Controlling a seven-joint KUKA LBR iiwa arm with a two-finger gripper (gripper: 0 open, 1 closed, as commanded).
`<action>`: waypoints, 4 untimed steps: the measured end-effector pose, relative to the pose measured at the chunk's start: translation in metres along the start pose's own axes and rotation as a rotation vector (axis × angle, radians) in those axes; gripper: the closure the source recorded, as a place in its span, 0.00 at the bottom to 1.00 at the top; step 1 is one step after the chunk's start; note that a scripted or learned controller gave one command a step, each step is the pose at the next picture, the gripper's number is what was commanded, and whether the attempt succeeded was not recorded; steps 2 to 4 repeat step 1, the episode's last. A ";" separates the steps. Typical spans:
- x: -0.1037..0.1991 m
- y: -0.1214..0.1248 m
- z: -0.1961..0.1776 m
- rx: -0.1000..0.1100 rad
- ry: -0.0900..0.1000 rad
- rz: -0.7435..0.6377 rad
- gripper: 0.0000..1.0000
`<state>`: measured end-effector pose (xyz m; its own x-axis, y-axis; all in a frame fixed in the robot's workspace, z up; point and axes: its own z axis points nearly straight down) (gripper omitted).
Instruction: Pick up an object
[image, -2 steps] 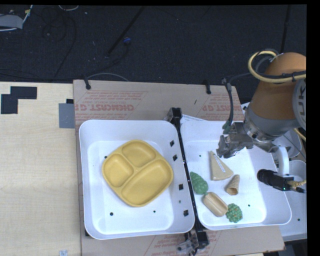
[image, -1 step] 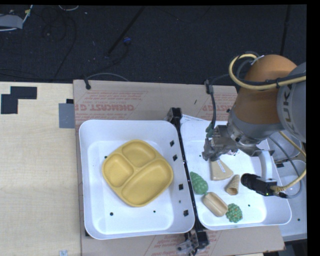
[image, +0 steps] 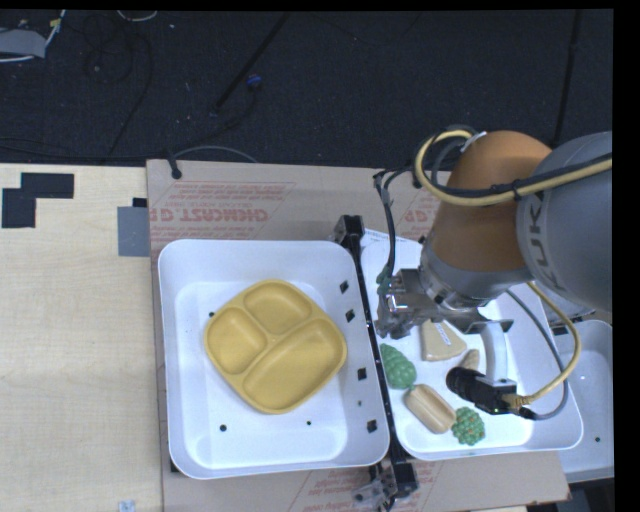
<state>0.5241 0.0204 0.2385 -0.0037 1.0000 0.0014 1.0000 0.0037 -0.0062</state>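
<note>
My gripper (image: 397, 308) hangs low over the left part of the right bin (image: 560, 440), under the grey and orange wrist. Just below it lies a green bumpy piece (image: 398, 367) near the bin's left wall. A cream wedge (image: 441, 343) lies right beside the gripper, partly under the wrist. A tan loaf-shaped piece (image: 430, 408) and a second green bumpy piece (image: 467, 425) lie toward the front of the bin. I see nothing between the gripper and these objects that shows a hold.
The left bin (image: 190, 400) holds a yellow divided plate (image: 275, 345) near its middle. A black divider rail (image: 365, 330) runs between the two bins. Cardboard lies under both bins, and the wooden bench top stretches to the left.
</note>
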 end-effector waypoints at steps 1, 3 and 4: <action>0.053 -0.015 -0.002 0.000 0.000 -0.002 1.00; 0.053 -0.015 -0.002 0.000 0.000 -0.002 1.00; 0.053 -0.015 -0.002 0.000 0.000 -0.002 1.00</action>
